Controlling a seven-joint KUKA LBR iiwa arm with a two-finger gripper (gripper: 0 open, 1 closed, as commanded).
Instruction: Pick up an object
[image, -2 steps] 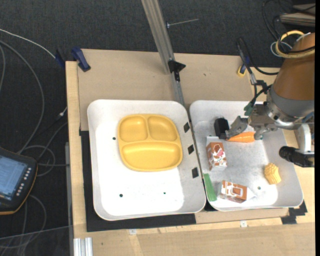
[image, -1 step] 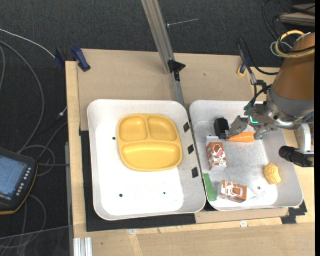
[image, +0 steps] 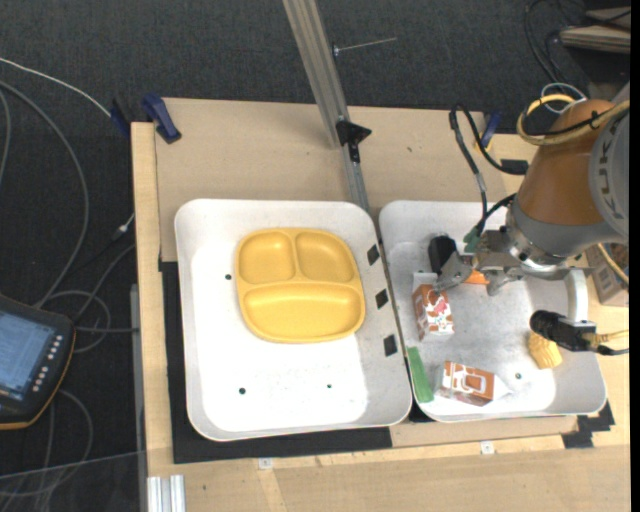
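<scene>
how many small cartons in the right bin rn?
2. One carton sits near the right bin's left-centre, just below the end effector. The other carton lies near the front edge. The arm may be hiding more.

Two shallow white bins side by side on bench (image: 150, 300). Left bin (image: 200, 300): yellow divided plate (image: 298, 284) with three compartments, set toward far side. Right bin (image: 500, 340): red-and-white carton (image: 434, 311) near centre-left, second red-and-white carton (image: 468, 382) at near edge, green stick (image: 419, 374) along left wall, yellow piece (image: 543, 350) at right. Gripper (image: 462, 268) above right bin, just beyond first carton. Tablet (image: 25, 360) on floor at left.
</scene>
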